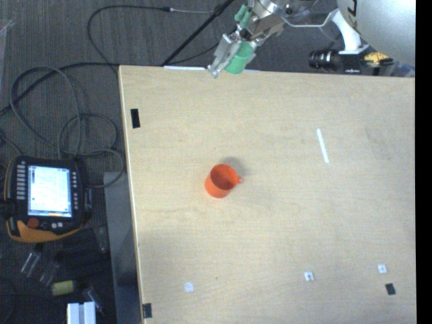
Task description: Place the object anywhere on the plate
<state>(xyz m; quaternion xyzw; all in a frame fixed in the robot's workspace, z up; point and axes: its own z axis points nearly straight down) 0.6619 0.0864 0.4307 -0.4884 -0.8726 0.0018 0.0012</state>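
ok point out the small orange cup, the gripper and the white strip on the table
small orange cup (220,181), camera view, its open rim
gripper (228,59), camera view, between fingertips
thin white strip (322,146), camera view, its middle

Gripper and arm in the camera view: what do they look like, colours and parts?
The gripper has pale grey metallic fingers with green pieces at the finger mounts, under a silvery metal wrist block. The arm behind it is a rounded, light grey-white shell bearing part of a black printed marking. A thin dark cable runs near the wrist.
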